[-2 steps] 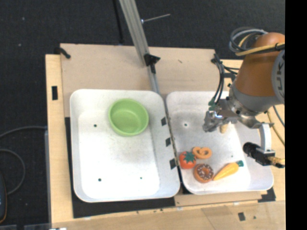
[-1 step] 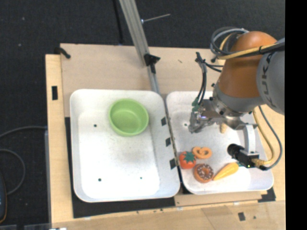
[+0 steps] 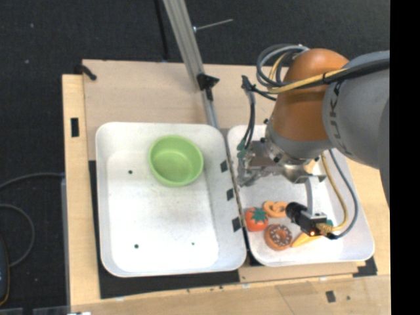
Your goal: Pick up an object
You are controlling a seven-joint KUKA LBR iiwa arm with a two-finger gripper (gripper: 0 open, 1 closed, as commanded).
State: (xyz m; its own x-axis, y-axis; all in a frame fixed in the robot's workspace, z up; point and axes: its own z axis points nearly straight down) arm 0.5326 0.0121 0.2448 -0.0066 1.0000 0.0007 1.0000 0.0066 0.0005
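Green bowl (image 3: 175, 161) in left bin (image 3: 111, 195) | gripper (image 3: 252, 169) over right bin (image 3: 354, 241) | jaw state unclear

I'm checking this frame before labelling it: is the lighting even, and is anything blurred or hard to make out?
Camera view: lighting is fairly even and soft, with no strong glare on the white bins; the green bowl is sharp; the small toys in the right-hand bin are small and slightly soft; the claw sits in the arm's shadow, so its detail is murky.
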